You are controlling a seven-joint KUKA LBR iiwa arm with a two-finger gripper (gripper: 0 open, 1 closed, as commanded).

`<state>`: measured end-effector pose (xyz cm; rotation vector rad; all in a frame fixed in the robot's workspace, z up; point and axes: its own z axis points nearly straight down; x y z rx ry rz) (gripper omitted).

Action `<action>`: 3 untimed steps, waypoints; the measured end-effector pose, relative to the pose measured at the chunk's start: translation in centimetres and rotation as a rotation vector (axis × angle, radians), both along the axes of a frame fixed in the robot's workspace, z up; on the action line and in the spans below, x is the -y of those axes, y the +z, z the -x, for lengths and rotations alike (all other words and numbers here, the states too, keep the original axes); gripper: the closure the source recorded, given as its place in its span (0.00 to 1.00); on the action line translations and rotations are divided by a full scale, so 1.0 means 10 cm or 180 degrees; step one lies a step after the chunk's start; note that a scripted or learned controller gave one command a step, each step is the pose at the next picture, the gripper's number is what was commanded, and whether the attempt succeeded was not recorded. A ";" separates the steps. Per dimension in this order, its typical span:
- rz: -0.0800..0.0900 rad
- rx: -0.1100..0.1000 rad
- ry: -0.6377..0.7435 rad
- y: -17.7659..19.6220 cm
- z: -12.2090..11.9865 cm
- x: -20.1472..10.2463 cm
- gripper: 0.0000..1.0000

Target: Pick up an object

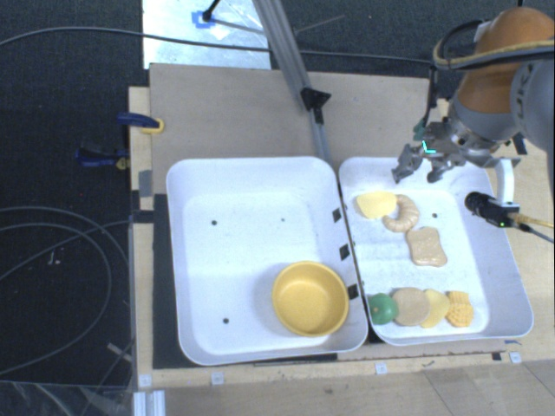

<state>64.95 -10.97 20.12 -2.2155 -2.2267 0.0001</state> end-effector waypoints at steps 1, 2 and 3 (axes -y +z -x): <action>0.0001 0.0008 0.0001 0.01 -0.01 0.00 0.00; 0.0001 -0.0006 -0.0007 -0.58 0.05 -0.04 0.00; 0.0008 0.0034 -0.0005 -1.05 0.02 -0.05 0.00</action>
